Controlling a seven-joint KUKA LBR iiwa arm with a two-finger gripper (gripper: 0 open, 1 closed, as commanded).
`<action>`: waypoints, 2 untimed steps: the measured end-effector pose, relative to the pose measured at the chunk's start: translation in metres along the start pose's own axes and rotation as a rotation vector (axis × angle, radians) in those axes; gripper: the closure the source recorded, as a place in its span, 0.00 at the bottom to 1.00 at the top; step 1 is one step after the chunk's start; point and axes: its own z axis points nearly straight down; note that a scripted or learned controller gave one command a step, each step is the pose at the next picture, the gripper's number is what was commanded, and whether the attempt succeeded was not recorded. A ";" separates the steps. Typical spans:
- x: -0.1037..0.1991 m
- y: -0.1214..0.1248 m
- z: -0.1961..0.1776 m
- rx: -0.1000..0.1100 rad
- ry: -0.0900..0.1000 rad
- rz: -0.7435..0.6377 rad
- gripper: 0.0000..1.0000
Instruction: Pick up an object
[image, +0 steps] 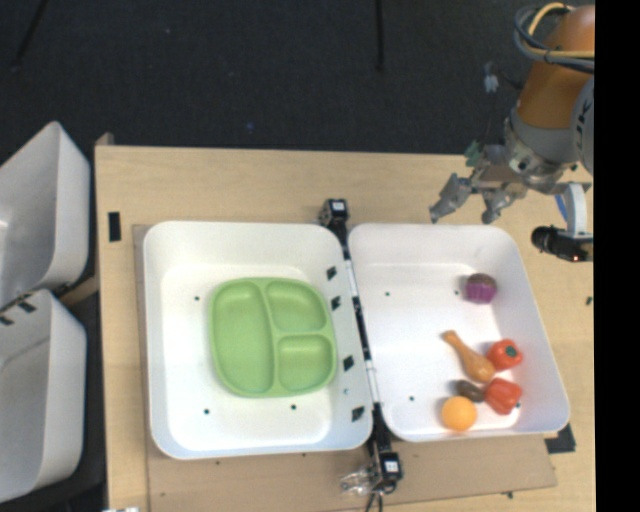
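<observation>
Two white bins sit side by side on my bench. From the left, the left bin (170, 420) holds a green divided plate (271, 335) near its middle. The right bin (420, 330) carries the pickable things toward four o'clock: a purple ball (481, 288) near the far right wall, then a tan drumstick-like piece (468, 356), an orange-red pepper (505, 354), a second red piece (502, 396) and an orange ball (459, 413), clustered close together. At one o'clock, above the right bin's far rim, I see the gripper (473, 203) with its fingers spread apart, holding nothing.
</observation>
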 end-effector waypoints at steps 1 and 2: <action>0.001 -0.010 0.050 0.001 0.000 0.002 0.00; 0.003 -0.009 0.093 0.000 0.000 0.000 0.00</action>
